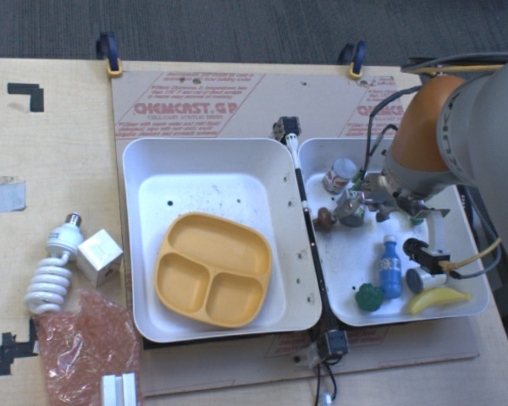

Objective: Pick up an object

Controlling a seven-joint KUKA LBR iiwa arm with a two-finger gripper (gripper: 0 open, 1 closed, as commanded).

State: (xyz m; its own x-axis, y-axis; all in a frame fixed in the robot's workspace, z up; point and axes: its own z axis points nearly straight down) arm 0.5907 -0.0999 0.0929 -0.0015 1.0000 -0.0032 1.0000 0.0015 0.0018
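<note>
Camera view: blue bottle (391,267) lies lengthwise, cap toward far rim; gripper (353,203) finger state unclear.

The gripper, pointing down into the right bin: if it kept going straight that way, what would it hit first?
Probably the small grey object directly under the gripper, next to the brown piece on the right bin floor. Depth is hard to judge from this slanted view, so it may already be touching.

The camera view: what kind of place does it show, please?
Probably a robotics lab bench set up for grasping trials. Two white bins sit side by side on a board clamped at its corners, a grey and orange arm reaches over the right bin, and small mixed items such as a banana lie there.
</note>
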